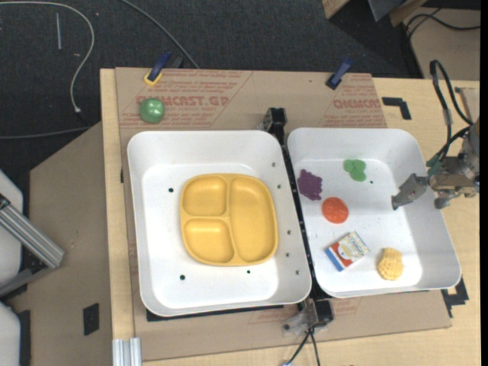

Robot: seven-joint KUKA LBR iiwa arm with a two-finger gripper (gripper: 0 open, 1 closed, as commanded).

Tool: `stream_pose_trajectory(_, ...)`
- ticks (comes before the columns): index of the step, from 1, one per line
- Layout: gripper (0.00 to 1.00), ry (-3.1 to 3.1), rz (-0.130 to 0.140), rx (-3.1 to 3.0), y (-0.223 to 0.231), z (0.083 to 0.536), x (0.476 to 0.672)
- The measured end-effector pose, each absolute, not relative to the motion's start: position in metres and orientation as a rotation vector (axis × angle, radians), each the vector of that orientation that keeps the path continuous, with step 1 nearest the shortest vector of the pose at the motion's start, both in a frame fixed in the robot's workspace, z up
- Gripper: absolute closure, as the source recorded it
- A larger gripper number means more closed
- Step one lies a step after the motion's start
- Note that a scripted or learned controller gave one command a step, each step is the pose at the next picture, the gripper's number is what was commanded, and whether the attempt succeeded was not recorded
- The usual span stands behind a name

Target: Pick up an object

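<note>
Green and lumpy, the small toy [354, 168] near the back wall of the right bin [438, 239] is the piece lying closest to your gripper [408, 193]. It sits on the bin floor, up and to the view's left of the gripper's tip, with bare white floor between the two and nothing touching it. It has no clear long axis, so I judge the approach angle matters little.

Your other candidates spread out from there:

- The purple toy [310, 184] is further to the view's left, near the wall shared with the left bin [152, 204].
- The orange-red ball [335, 210] sits just below the purple toy, almost level with the gripper and straight across the floor from it.
- The small box [347, 250] lies tilted toward the front.
- The yellow toy [390, 264] is beside the box and below the gripper.

All five stand apart from one another, so any of them should be reachable.

The gripper hangs over the right bin's right-hand side and nothing shows in its grasp. You can't tell from this angle whether it is spread or closed. A yellow divided plate [229, 219] fills the left bin, and a green ball [152, 110] rests on the counter [396, 311] behind that bin, well apart from the arm.
</note>
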State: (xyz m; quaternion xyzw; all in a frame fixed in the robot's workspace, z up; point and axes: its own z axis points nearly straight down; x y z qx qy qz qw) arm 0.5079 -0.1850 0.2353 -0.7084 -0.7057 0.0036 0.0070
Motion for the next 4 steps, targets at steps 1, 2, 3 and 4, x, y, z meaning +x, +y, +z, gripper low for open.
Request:
stream_pose_trajectory(1, 0.00, -2.220, 0.000, -2.220, -0.184, 0.242, 0.511)
stream_pose_trajectory(2, 0.00, -2.217, 0.002, -2.217, -0.178, 0.181, 0.511)
stream_pose_trajectory(3, 0.00, -2.216, 0.003, -2.215, -0.168, 0.127, 0.514)
stream_pose_trajectory(4, 0.00, -2.220, -0.007, -2.220, -0.167, 0.087, 0.517)
